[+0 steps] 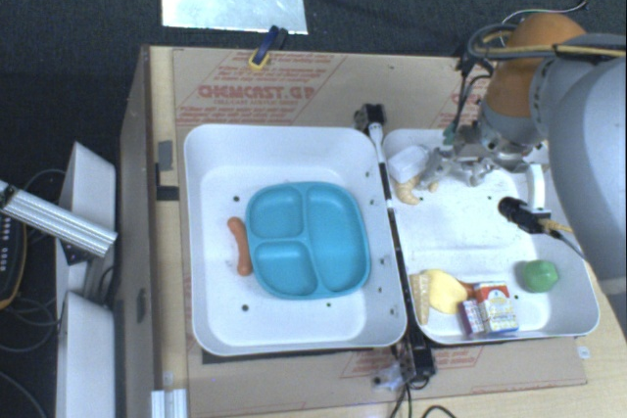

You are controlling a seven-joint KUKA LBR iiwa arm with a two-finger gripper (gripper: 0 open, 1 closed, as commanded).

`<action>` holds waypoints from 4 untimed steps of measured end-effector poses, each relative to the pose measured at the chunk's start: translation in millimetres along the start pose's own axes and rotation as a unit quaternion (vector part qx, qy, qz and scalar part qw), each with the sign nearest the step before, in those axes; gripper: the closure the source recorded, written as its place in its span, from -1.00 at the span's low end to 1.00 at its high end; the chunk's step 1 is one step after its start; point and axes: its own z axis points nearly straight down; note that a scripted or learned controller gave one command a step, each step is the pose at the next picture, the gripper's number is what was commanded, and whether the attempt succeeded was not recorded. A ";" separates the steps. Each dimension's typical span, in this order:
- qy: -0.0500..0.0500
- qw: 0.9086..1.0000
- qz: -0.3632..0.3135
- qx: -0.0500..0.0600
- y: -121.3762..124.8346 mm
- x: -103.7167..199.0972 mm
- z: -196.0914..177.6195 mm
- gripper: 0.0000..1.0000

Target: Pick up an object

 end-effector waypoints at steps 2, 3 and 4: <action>-0.001 1.000 0.000 0.000 0.0 0.3 0.0 -1.00; -0.001 1.000 0.000 0.000 -0.1 0.8 0.0 -1.00; 0.004 1.000 0.000 0.000 0.3 -5.8 0.8 -1.00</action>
